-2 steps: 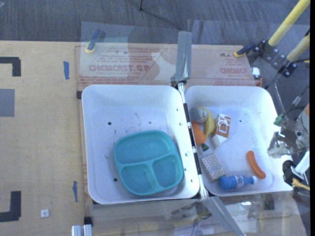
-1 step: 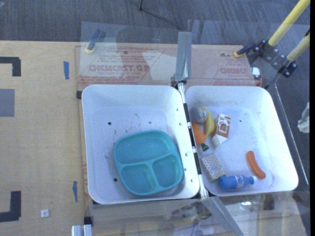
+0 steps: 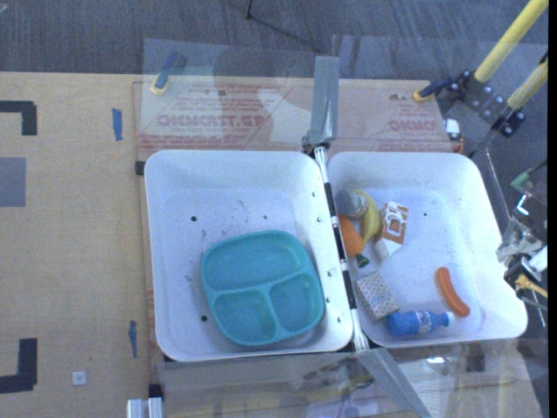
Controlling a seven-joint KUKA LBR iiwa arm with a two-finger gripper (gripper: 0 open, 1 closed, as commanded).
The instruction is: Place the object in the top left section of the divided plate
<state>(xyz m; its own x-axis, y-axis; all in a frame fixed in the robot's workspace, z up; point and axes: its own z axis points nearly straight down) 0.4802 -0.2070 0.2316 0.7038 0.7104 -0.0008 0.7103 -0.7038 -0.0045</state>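
A teal divided plate [image 3: 261, 290] lies in the left bin [image 3: 174, 198], toward its front. It has one wide section at the back and two smaller ones at the front, and all three look bare. The right bin [image 3: 470, 181] holds the loose objects: a yellow banana [image 3: 372, 219], an orange carrot [image 3: 351, 235], a grey lump [image 3: 351, 202], a white and orange carton [image 3: 396, 223], a patterned block [image 3: 376, 294], a blue bottle [image 3: 416, 322] and a red-orange sausage [image 3: 452, 291]. My gripper [image 3: 523, 252] hangs at the right bin's right rim, partly cut off by the frame edge, with nothing seen in it.
A grey divider bar [image 3: 325, 103] runs back from the seam between the bins. Yellow poles [image 3: 513, 33] with a black clamp stand at the back right. The wooden bench [image 3: 70, 233] lies left of the bins.
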